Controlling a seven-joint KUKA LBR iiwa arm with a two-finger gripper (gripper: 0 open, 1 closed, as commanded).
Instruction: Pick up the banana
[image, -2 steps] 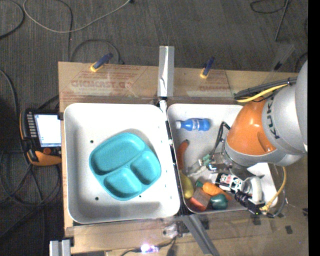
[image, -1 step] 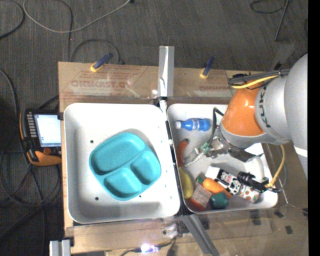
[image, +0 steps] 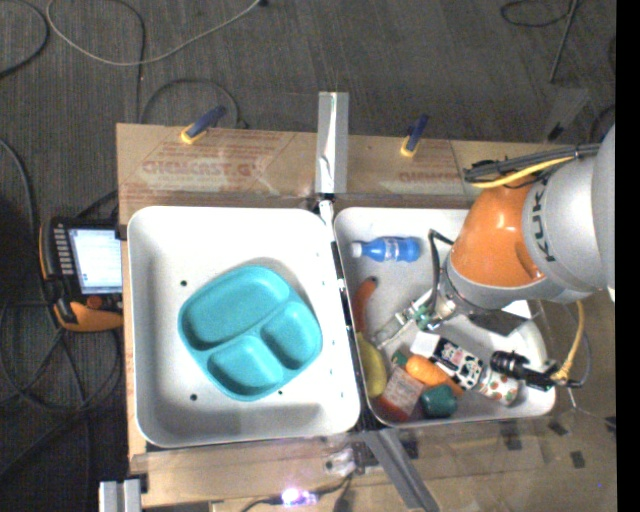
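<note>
Saw the banana (image: 373, 368) lying against the left wall of the right bin (image: 343, 262), beside a carrot (image: 364, 297), with the jaws (image: 418, 316) nearby, too blurred to tell apart or together.

The banana (image: 373, 368) is yellow with a greenish cast, small and slightly curved. It lies flat on the floor of the right bin (image: 345, 232), pressed along that bin's left wall, its length running roughly up and down the view. Its upper end points toward an orange-red item just above it; its lower end sits beside a red-and-orange packet. It lies to the left of the claw (image: 415, 318) and lower in the view, near but apart from it, with bare bin floor between them. Nothing covers it.
</note>
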